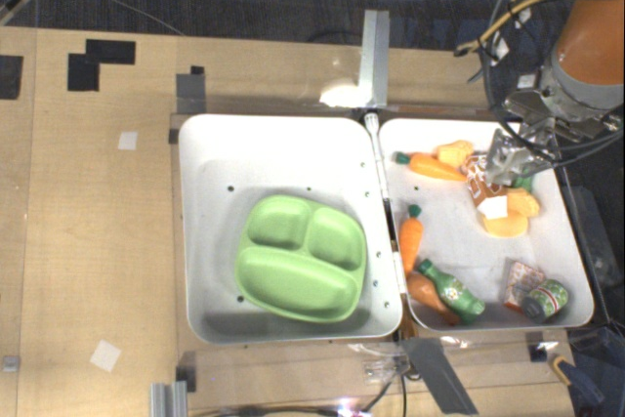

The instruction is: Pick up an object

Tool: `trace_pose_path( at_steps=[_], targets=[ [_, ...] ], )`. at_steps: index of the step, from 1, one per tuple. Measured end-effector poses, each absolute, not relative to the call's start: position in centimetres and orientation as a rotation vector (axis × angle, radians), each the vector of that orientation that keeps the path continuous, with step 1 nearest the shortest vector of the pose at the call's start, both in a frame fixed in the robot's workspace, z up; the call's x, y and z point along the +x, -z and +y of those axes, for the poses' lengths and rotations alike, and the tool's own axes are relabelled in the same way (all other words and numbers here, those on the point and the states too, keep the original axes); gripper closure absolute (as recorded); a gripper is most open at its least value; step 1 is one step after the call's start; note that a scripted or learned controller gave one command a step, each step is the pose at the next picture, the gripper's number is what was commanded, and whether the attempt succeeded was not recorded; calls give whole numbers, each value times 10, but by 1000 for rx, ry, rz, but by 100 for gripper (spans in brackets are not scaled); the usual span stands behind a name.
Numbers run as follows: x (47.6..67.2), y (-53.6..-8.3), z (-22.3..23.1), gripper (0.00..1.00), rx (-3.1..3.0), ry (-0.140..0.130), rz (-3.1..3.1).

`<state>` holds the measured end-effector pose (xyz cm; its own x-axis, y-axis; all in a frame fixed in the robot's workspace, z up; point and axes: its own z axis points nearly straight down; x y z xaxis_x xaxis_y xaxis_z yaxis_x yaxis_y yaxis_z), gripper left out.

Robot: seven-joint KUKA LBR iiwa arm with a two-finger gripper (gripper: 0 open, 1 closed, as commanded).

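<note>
The gripper (504,163) is being held low over the upper part of the right bin (576,239), above a brown-orange packet (480,183). Whether anything is being gripped cannot be told. The packet's long axis is being seen running roughly from upper left to lower right; its print cannot be read. Below the packet, a carrot (411,239) is pointing its green end upward, and a green bottle (451,289) is lying slantwise, label unreadable. A green tray (301,257) is lying in the left bin (210,171).
</note>
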<state>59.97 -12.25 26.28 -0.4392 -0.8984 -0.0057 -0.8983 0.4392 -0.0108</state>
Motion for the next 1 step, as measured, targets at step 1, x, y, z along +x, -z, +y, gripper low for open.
trace_pose_path(
  at_steps=[1],
  targets=[
    [565, -168, -178, 100, -2047, -7, 2380]
  ],
)
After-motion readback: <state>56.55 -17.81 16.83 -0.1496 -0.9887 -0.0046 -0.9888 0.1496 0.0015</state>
